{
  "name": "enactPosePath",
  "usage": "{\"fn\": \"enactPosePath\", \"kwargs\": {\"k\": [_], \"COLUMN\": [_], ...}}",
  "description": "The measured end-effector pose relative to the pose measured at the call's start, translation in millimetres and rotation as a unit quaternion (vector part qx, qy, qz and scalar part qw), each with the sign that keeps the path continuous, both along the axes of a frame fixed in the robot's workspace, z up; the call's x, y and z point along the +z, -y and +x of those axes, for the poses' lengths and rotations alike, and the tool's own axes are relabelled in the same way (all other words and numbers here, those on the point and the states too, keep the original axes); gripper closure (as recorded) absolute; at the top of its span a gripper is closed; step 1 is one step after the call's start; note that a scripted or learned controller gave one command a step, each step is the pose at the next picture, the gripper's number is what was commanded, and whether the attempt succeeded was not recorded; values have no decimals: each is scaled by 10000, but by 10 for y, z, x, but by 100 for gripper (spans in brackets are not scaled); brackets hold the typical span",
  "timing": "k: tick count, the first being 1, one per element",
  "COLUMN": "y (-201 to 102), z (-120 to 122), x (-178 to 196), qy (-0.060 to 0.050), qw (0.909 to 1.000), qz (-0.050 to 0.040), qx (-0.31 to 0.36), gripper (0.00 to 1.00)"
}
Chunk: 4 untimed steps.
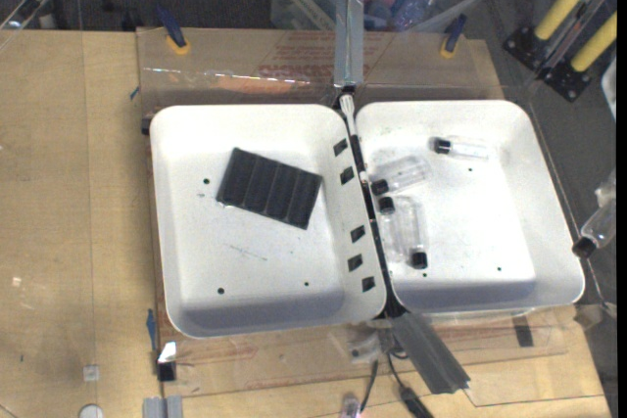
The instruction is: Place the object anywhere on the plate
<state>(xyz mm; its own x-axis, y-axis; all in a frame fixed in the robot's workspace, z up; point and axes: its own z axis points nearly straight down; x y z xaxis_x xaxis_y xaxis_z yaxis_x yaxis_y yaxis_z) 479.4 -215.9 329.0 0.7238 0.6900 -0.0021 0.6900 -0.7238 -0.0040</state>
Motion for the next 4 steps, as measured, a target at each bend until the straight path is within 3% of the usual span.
{"fn": "enactPosePath", "kwargs": {"k": [2, 4], "y": [-13, 11], "z": [5, 0], "x": [-39, -186], "qy": [3, 2], "qw": [9983, 9989], "qz": [4, 9], "qx": [577, 463], "gripper": [100, 100]}}
